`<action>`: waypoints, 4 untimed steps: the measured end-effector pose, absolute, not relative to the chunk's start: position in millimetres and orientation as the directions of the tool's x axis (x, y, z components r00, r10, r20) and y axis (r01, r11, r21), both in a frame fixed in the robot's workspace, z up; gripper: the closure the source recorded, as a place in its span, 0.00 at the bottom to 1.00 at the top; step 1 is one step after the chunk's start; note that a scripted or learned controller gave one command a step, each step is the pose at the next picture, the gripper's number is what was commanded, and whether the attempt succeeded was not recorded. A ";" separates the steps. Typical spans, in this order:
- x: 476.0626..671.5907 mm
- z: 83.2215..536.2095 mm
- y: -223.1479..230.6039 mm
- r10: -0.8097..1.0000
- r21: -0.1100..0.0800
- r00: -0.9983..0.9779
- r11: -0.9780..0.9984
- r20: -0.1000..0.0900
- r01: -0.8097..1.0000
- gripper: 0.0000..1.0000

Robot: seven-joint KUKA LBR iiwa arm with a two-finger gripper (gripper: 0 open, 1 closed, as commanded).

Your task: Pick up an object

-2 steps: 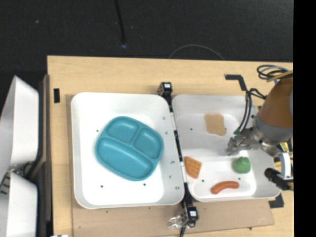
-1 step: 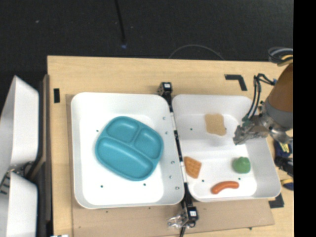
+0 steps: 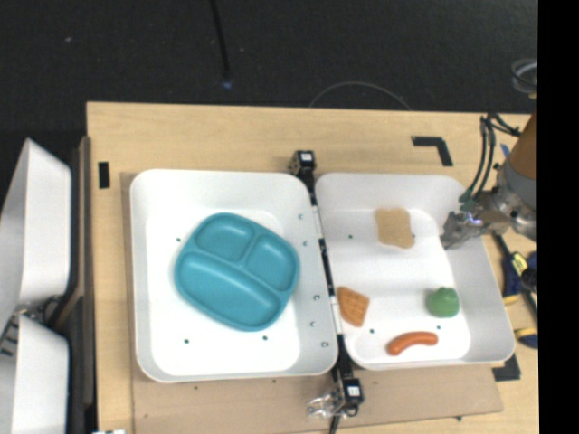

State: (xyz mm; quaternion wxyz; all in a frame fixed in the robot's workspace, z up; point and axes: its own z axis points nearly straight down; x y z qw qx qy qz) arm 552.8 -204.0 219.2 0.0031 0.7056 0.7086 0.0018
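On the desk point(image 3: 109, 143), the left bin point(image 3: 154, 351) holds a teal divided plate point(image 3: 237, 269). The right bin point(image 3: 470, 333) holds a tan bread slice point(image 3: 394, 227), an orange wedge point(image 3: 352, 306), a green ball point(image 3: 442, 302) and a red sausage point(image 3: 412, 342). The end effector point(image 3: 459, 228) sits at that bin's right rim, its state unclear

You see the gripper point(image 3: 455, 229) hanging at the right bin's point(image 3: 362, 197) right wall. Inside that bin, a tan bread slice point(image 3: 394, 228) lies toward its far side, a green ball point(image 3: 442, 302) near its right wall, a sausage point(image 3: 412, 342) at its near edge, and an orange wedge point(image 3: 352, 306) by its left wall. A teal divided plate point(image 3: 237, 270) rests in the left bin point(image 3: 154, 333).
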 end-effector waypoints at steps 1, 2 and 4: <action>554.0 241.2 -204.7 1.000 0.004 -0.006 0.006 -0.001 1.000 1.00; 561.1 233.7 -155.5 1.000 0.002 -0.006 0.006 -0.001 1.000 1.00; 576.7 241.5 -60.6 1.000 0.003 -0.008 0.008 0.002 1.000 1.00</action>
